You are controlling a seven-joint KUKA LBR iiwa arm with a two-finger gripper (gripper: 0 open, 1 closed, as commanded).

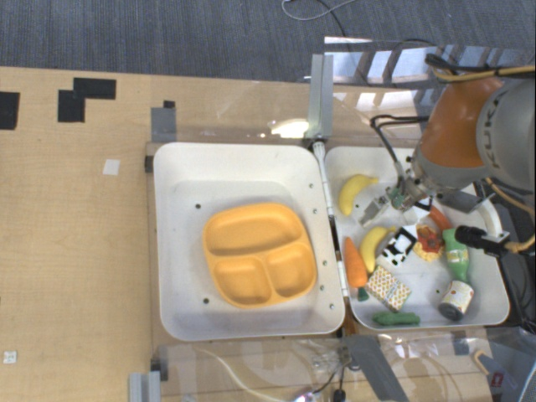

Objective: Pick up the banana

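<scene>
A yellow banana (355, 190) lies curved in the upper left part of the right bin (500, 306). A second yellow banana-like piece (372, 244) lies lower down, just right of an orange carrot (356, 262). My gripper (376, 208) hangs low in the right bin, just right of and slightly below the upper banana, between the two yellow pieces. The grey arm with its orange band (452, 128) reaches in from the right and hides part of the bin's upper right corner. Nothing is visibly held.
The left bin (180, 308) holds an orange divided plate (258, 253). In the right bin are also a checkered box (389, 287), a black-and-white item (402, 244), a red-orange toy (430, 233), a green bottle (456, 260), a can (454, 300) and a green pod (395, 317).
</scene>
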